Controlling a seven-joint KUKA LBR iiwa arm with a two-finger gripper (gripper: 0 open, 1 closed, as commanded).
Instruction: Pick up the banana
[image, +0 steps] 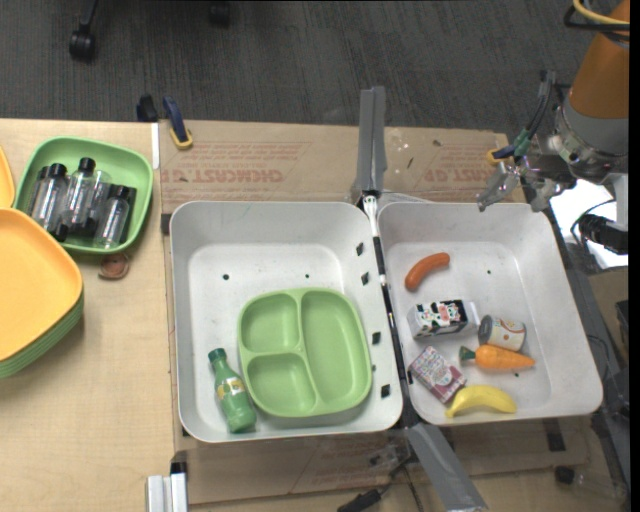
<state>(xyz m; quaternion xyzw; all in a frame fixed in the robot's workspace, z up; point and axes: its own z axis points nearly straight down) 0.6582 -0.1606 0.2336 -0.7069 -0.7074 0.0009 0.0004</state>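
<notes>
The yellow banana (481, 401) lies near the front edge of the right bin (540, 240), just in front of a toy carrot. My gripper (518, 187) hangs at the far right, above the back right corner of that bin, a long way from the banana. Its two thin fingers point down and stand apart with nothing between them.
Also in the right bin are an orange sausage (428, 268), a small milk carton (441, 318), a pink packet (436, 372), a small can (502, 331) and the carrot (498, 358). The left bin (200, 260) holds a green divided plate (304, 352) and a green bottle (231, 390).
</notes>
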